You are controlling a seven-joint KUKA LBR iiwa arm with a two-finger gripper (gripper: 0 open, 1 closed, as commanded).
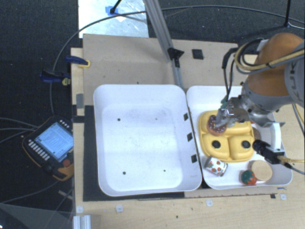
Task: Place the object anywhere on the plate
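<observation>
The gripper (223,119) hangs over the upper-left well of the yellow plate (228,142) in the right bin (200,97), right above a small dark ring-shaped object (218,127) lying there. Placement looks nearly done or done; release is unconfirmed, since I cannot tell the fingers' state. At the plate's 6 o'clock sit a spotted cup (215,166) and a disc (260,171).

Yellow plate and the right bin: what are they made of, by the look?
Yellow plate: looks like moulded plastic, smooth and slightly glossy, judging by its rounded compartment edges and uniform colour.
Right bin: probably thin formed plastic, matte white, with rounded corners and a rolled rim; could be another sheet material.
</observation>
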